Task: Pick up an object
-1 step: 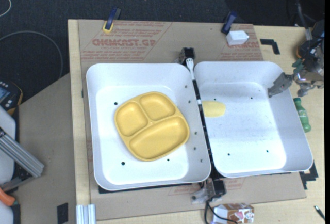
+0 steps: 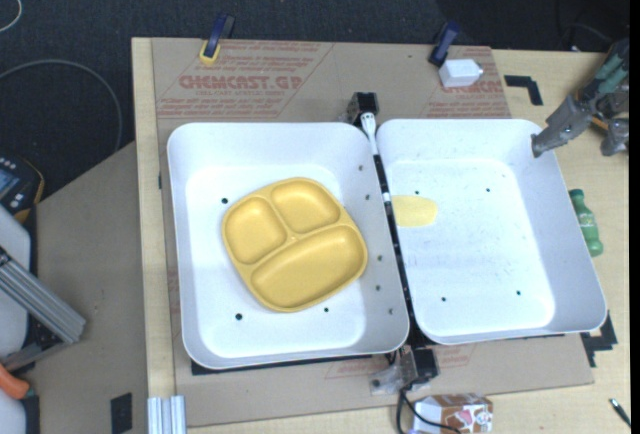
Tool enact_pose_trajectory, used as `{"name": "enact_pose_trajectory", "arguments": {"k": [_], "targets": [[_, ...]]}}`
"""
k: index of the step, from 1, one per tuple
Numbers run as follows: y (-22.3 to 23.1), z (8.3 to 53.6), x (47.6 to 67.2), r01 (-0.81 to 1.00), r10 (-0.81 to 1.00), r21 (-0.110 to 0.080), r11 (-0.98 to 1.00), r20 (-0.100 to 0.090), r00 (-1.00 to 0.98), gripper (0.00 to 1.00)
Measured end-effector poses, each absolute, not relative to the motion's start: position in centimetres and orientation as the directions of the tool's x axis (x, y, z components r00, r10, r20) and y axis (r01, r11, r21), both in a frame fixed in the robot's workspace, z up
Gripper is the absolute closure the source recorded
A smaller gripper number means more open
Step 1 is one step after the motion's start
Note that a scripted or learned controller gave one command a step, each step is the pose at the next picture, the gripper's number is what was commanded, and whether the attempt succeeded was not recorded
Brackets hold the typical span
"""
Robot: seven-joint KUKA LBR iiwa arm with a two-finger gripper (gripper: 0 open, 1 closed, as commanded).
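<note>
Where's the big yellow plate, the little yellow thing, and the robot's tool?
Yellow plate [image 2: 293, 244], camera view, on its middle ridge.
Little yellow thing [image 2: 414, 211], camera view, on its middle.
Tool [image 2: 548, 143], camera view, at its tip.

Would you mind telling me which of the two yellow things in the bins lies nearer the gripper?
The small flat yellow piece in the right bin, by its left wall. The divided yellow plate lies in the left bin, farther from the gripper at the right bin's far right corner.
</note>
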State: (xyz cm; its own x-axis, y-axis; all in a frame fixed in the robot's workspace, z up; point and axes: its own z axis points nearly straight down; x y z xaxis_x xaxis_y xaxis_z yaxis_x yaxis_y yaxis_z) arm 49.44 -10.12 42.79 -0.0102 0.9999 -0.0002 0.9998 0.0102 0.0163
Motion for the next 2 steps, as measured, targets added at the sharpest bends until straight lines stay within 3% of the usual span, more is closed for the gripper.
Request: {"name": "enact_pose_trajectory", "arguments": {"k": [1,2], "targets": [[-10.6,43.0,49.6,1.0,1.0,0.006,0.002,-0.003,-0.002,1.0],[-18.0,30.3,52.3,1.0,1.0,-0.007,-0.006,0.0,0.006,1.0]]}}
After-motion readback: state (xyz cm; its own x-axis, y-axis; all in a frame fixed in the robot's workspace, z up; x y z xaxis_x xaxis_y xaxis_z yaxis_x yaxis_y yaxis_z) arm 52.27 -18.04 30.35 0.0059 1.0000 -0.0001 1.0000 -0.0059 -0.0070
